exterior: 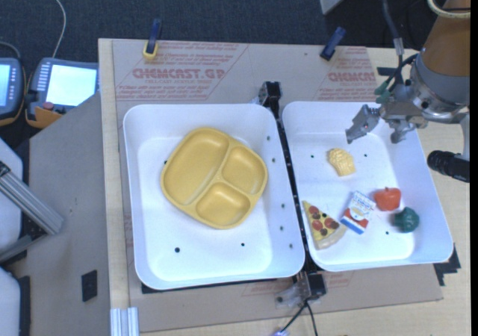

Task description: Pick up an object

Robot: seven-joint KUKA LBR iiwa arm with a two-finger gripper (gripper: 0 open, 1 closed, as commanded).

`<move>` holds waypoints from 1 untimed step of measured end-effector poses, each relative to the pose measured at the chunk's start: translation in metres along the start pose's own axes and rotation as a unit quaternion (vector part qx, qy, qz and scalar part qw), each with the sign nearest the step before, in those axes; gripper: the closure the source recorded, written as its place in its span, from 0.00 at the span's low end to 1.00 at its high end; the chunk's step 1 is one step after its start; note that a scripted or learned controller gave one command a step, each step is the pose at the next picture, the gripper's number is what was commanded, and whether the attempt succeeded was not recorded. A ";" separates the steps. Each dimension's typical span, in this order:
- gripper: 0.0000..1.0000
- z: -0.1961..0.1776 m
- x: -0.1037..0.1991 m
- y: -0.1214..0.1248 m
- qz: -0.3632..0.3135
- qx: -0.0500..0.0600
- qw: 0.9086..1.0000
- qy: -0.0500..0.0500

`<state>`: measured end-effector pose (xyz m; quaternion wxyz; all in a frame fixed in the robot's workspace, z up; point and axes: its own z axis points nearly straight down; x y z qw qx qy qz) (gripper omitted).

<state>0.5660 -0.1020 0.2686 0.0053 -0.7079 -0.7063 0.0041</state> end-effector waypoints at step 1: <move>0.00 -0.007 0.000 0.002 -0.001 -0.006 1.000 -0.001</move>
